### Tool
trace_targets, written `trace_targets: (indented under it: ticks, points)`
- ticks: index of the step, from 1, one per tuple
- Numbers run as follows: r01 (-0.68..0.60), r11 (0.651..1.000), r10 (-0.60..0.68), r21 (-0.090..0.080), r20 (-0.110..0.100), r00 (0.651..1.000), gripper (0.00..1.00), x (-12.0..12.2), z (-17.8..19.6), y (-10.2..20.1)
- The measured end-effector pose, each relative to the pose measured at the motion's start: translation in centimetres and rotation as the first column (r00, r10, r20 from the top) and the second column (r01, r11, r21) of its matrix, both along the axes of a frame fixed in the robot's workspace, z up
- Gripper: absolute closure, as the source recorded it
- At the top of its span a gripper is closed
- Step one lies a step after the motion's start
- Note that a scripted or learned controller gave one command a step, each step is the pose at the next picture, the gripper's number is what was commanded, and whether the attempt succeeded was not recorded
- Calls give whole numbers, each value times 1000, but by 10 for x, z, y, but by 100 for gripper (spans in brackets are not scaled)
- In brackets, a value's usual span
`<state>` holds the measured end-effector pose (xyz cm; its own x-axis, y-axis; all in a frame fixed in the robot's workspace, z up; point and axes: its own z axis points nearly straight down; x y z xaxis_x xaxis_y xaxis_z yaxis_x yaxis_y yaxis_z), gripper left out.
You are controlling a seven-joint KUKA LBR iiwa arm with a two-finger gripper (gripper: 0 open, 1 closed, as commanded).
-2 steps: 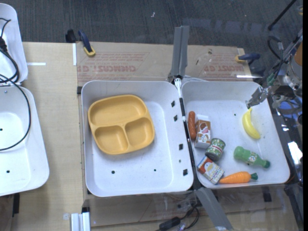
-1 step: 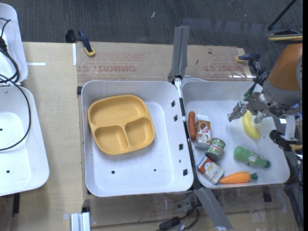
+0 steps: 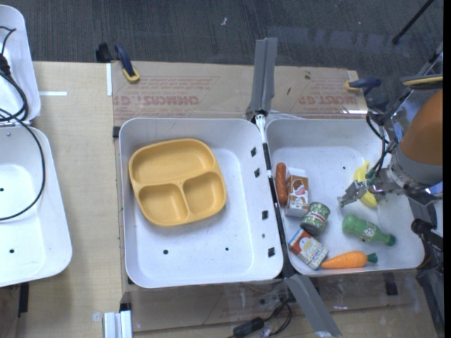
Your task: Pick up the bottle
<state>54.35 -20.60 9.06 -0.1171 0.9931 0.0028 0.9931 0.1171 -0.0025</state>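
Bench [image 3: 77, 90]: light wood surface carrying two shallow white bins side by side, seen from above at a slant.
Left bin [image 3: 197, 259]: holds a yellow divided plate [image 3: 177, 182] with three compartments, lying toward the bin's upper left.
Right bin [image 3: 317, 139]: holds several small things gathered in its lower half.
Bottle [image 3: 366, 232]: green, lying on its side in the right bin's lower right part, neck pointing right, just above the carrot and apart from it.
Carrot [image 3: 347, 260]: orange toy with a green top, lying along the bin's front edge.
Can [image 3: 316, 218]: small, green-labelled, near the bin's middle, left of the bottle.
Cartons: one [image 3: 297, 193] above the can, another [image 3: 307, 249] below it.
Sausage [image 3: 282, 182]: reddish, lying beside the divider between the bins.
Arm [image 3: 423, 143]: grey with an orange band, reaching in from the right.
Gripper [image 3: 354, 194]: low over the right bin, above and slightly left of the bottle, beside a yellow banana [image 3: 366, 197]; fingers spread narrowly, with nothing seen between them.
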Motion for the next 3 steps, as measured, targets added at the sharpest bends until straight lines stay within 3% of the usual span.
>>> trace_targets:
  ticks: [1,2,3]
  points:
    - [99,995,-99,12,-2,995,0,-64,1,-7]
    - [224,974,-224,13,0,975,0,-61,1,-5]
    - [257,966,-257,10,0,966,0,-62,1,-3]
